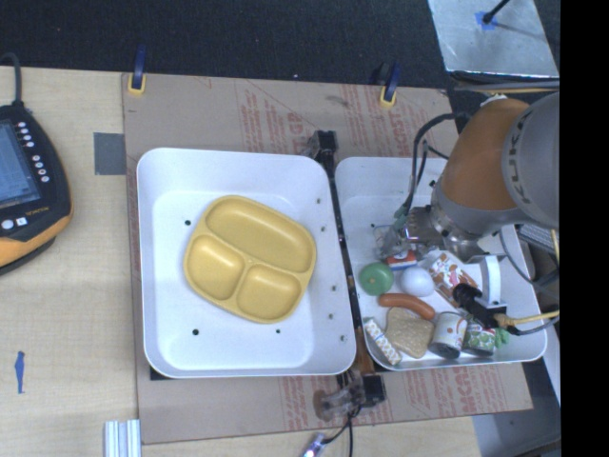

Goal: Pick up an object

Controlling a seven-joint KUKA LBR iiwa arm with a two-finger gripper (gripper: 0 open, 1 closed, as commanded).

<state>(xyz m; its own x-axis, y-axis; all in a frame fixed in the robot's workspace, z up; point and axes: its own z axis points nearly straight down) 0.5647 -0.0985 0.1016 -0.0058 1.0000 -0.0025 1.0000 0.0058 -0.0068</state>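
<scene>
The right bin point(357, 198) holds a pile of small items: a green ball point(376, 278), a white egg point(416, 281), a red-brown sausage point(406, 304), a tan bread slice point(409, 332), a grey can point(445, 336) and a striped packet point(452, 276). My gripper point(400, 238) is low in this bin, just above and behind the ball and the egg, beside a small red and white item point(401, 255). The grey arm with its orange band point(485, 165) covers the bin's back right part. I see nothing lifted clear of the pile.
The left bin point(157, 255) carries a yellow divided plate point(249, 257). A black and orange pendant point(24, 184) lies at the bench's left edge. Clamps point(327, 146) join the bins at the back and front. Cables hang beside the arm.
</scene>
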